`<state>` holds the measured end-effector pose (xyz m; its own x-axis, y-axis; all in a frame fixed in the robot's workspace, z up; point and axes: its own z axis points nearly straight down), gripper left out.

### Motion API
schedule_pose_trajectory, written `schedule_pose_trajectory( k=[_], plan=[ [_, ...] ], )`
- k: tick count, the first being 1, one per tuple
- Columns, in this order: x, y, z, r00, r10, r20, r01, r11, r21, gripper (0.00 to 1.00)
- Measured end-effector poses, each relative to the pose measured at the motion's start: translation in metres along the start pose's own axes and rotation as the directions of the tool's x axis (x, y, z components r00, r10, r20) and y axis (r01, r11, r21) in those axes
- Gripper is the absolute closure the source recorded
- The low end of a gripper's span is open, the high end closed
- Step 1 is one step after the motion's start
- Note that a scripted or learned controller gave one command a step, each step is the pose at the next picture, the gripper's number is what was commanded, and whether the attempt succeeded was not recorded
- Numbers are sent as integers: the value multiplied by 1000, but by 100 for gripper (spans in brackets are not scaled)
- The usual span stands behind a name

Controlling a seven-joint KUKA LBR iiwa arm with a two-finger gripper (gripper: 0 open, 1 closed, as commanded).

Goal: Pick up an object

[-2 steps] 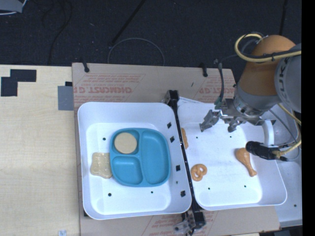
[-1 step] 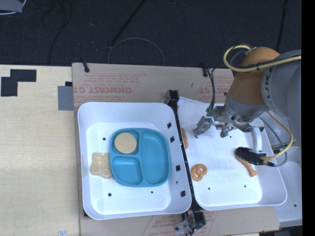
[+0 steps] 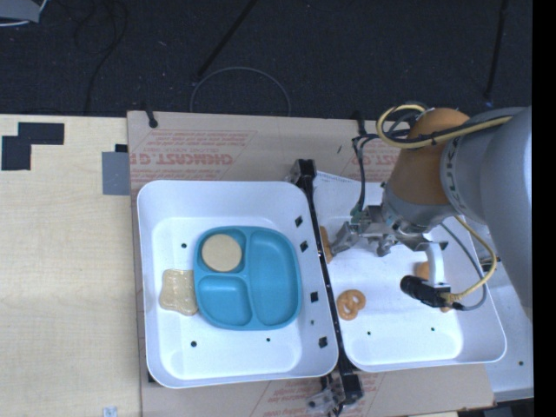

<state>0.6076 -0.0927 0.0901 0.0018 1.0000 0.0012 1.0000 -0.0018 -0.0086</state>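
Pretzel (image 3: 351, 304) lies flat on the right bin's (image 3: 391, 354) floor, near the centre divider, with bare white floor around it for a descent from above. The gripper (image 3: 382, 240) hangs beyond it toward the far wall; its opening cannot be told. A blue tray (image 3: 261, 302) holding a round cracker (image 3: 221, 252) sits in the left bin (image 3: 165, 346).

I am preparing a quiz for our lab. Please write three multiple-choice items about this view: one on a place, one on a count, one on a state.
1. Where does the pretzel lie?
A. right bin
B. left bin
C. on the tray

2. How many compartments has the blue tray?
A. two
B. three
C. five

3. What is the state of the round cracker?
A. between the gripper's fingers
B. lying in a tray compartment
C. on the bench outside the bins

Key: 1 A, it lies on the right bin floor. 2 B, ridges divide three wells. 3 B, it lies in the upper left well.
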Motion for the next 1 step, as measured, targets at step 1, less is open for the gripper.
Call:
schedule_pose_trajectory(
  k=[1],
  plan=[
    [-1,1,-13,1000,4,0,-4,1000,-3,100]
  ],
)
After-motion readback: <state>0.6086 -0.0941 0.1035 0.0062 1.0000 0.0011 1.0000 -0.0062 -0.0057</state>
